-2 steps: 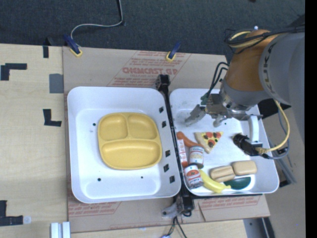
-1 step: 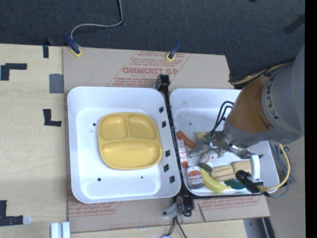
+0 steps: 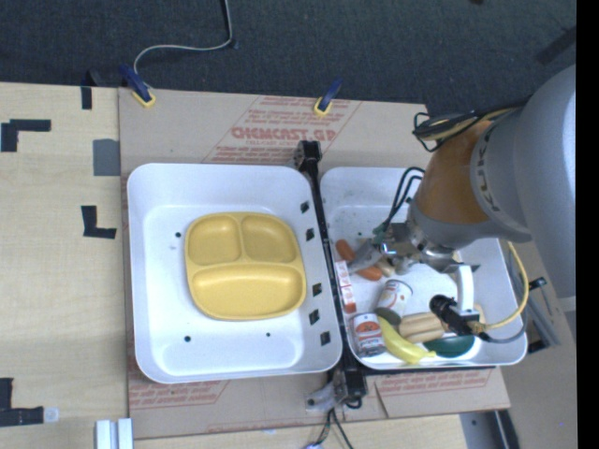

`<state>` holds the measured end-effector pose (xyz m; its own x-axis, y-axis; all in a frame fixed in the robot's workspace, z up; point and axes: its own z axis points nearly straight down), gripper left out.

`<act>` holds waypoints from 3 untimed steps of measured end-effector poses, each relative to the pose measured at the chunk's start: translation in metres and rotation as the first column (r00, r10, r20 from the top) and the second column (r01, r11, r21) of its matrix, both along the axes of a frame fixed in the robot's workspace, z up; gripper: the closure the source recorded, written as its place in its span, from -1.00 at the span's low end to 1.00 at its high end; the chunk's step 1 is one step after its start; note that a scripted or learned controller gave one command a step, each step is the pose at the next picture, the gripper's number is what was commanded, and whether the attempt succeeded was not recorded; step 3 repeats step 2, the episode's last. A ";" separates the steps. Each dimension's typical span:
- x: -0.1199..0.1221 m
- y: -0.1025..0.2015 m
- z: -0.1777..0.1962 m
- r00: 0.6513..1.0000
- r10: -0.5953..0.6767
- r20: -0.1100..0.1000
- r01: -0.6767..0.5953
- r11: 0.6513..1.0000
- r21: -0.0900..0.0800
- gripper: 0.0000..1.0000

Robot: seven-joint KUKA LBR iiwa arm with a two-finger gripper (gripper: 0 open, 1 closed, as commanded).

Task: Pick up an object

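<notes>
The grey arm (image 3: 524, 166) reached down into the right bin (image 3: 501, 349), its gripper (image 3: 391, 249) low over the bin's left-middle, just above a small orange piece (image 3: 372, 272) and near another (image 3: 344, 249); whether the fingers were open or closed on anything could not be told. A banana (image 3: 404, 346), a teal bowl (image 3: 456, 346) and a small can (image 3: 367, 333) lay along the near edge. The left bin (image 3: 159, 251) held a yellow divided plate (image 3: 246, 265).
</notes>
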<state>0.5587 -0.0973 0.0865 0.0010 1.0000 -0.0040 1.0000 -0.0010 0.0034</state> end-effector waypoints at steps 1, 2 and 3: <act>0.000 0.000 0.010 1.000 0.000 0.001 0.000 1.000 -0.001 1.00; -0.019 0.061 0.216 1.000 0.003 -0.001 -0.003 1.000 0.003 1.00; -0.019 0.061 0.216 1.000 0.003 -0.001 -0.003 1.000 0.003 1.00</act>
